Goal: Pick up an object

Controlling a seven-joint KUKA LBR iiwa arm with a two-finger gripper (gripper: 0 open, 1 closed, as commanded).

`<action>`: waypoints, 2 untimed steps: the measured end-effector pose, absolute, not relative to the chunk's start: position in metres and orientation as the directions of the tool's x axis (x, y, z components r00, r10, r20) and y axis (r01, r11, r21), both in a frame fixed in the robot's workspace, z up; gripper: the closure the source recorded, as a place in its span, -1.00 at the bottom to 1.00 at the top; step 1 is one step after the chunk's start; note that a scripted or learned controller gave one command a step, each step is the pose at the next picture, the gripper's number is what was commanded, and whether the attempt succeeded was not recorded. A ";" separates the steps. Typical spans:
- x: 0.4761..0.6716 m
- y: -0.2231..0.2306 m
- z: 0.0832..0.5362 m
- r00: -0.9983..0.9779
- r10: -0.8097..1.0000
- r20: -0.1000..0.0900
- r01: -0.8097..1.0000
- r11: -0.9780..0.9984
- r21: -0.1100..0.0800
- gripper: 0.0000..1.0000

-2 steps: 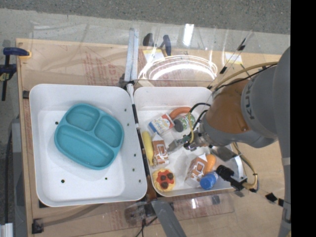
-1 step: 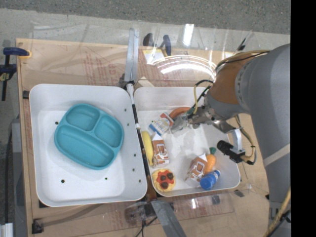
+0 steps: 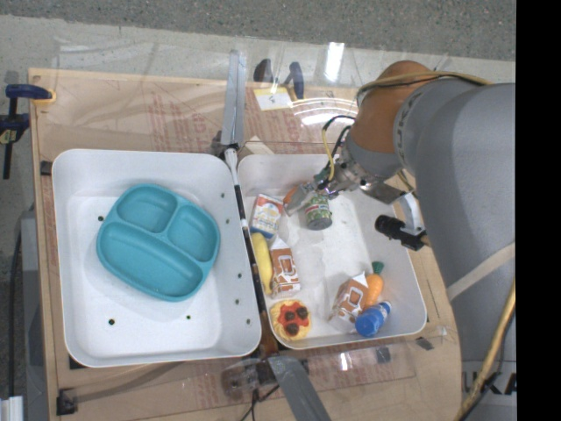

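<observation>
Two white bins sat side by side on the bench, and the action was all in the right bin (image 3: 399,261). The left bin (image 3: 70,261) carried a blue divided plate (image 3: 158,239), well apart from the arm. The gripper (image 3: 326,187) was down at the far end of the right bin, right against a small green-labelled can (image 3: 317,213) that lay tilted just below it, but whether the claw was released, clenched or actually grasping that can could not be told from this angle, with the wrist crowding the spot.

The can looked like the likeliest target, judging by where the tool was. Other candidates lay nearer the camera: a small carton (image 3: 266,215) beside the divider, a banana (image 3: 261,261) along it, a second carton (image 3: 284,272) touching the banana, a round pizza toy (image 3: 292,318), a third carton (image 3: 349,298), a toy carrot (image 3: 374,288) and a blue bottle (image 3: 372,320) in the near corner.

To do this step well, the can wanted squaring up across its round body, not its rim, since a tilted cylinder probably rolls out of a skewed pinch. A straight, slow lift would be wise, clear of the carton close by.
</observation>
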State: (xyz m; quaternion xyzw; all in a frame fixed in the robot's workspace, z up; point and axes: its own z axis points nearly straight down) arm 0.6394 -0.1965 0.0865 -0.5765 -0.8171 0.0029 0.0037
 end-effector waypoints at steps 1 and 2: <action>0.642 -0.195 0.099 -0.343 0.939 -0.001 0.939 0.343 -0.003 1.00; 0.624 -0.148 0.200 -0.343 0.939 -0.002 0.939 0.343 0.003 1.00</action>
